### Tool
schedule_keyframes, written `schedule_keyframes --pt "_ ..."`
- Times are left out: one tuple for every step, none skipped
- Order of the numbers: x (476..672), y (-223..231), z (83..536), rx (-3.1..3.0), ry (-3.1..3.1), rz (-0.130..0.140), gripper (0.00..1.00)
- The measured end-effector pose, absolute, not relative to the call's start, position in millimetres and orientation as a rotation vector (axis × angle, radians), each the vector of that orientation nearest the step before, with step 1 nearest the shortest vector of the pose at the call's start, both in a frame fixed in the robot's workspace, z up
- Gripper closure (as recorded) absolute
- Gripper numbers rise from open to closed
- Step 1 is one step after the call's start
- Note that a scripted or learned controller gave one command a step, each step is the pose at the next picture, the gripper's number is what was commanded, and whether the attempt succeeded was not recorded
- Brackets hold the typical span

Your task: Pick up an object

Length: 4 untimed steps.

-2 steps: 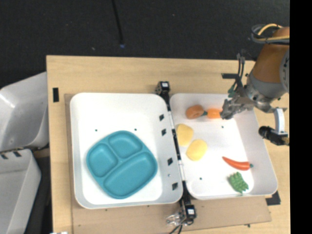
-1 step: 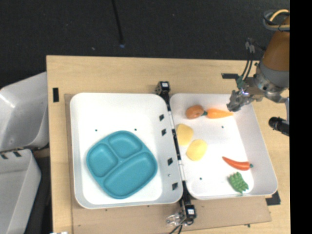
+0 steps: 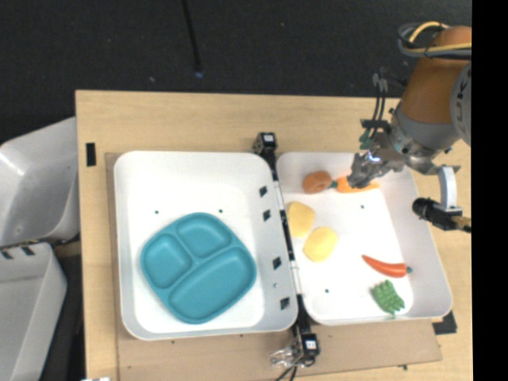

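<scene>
The gripper point(image 3: 364, 175) is being held low over the right bin point(image 3: 425, 248), right at an orange carrot-like piece point(image 3: 347, 185). Whether it is gripping the piece cannot be told.

Two white bins point(image 3: 127, 236) sit on a pale wood bench point(image 3: 95, 117). A teal divided plate point(image 3: 198, 267) lies in the left bin. Right of the plate: two yellow pieces point(image 3: 320, 244), a brown-orange item point(image 3: 317, 182), a red chilli with green stem point(image 3: 385, 267), a green leafy piece point(image 3: 388, 297). The arm point(image 3: 432, 94) is grey and orange.
</scene>
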<state>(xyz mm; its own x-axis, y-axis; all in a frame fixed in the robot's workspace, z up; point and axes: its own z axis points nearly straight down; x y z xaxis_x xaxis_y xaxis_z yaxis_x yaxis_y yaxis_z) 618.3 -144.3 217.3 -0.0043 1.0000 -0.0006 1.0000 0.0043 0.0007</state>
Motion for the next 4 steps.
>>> schedule_keyframes --pt "612.1 -102.1 225.6 2.215 2.228 0.002 1.00" --pt "606.4 -57.5 236.2 2.215 2.229 0.002 1.00" --pt "598.0 -11.9 230.6 2.217 2.228 -0.001 1.00" --pt "600.0 41.0 244.0 2.213 2.230 0.003 1.00"
